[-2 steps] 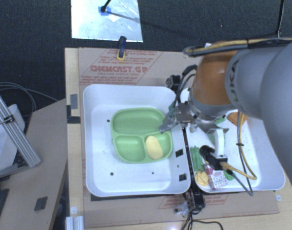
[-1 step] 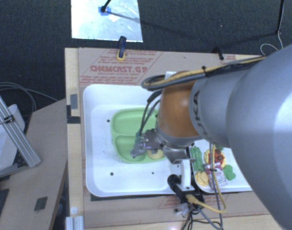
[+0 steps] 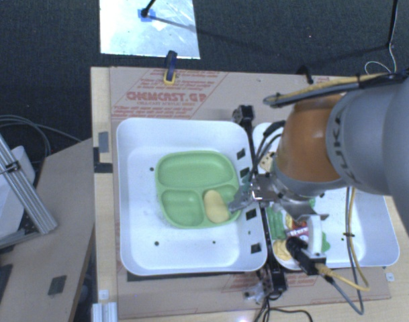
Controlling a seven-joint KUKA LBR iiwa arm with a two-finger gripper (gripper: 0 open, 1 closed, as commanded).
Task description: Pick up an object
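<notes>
A green divided plate (image 3: 191,180) lies in the left white bin (image 3: 144,247). A yellow, lemon-like object (image 3: 216,206) rests in the plate's lower right compartment. My gripper (image 3: 243,200) hangs at the wall between the two bins, just right of the yellow object. The grey arm and its orange band (image 3: 305,146) cover most of the right bin (image 3: 372,247). Under the wrist, at the right bin's near left corner, lie several small items (image 3: 295,237) in green, red and yellow, partly hidden.
A cardboard sheet (image 3: 167,92) lies under both bins. A yellow clamp (image 3: 170,69) sits at its far edge. Cables (image 3: 345,284) trail from the wrist over the right bin's front. A metal frame (image 3: 16,186) stands at the left.
</notes>
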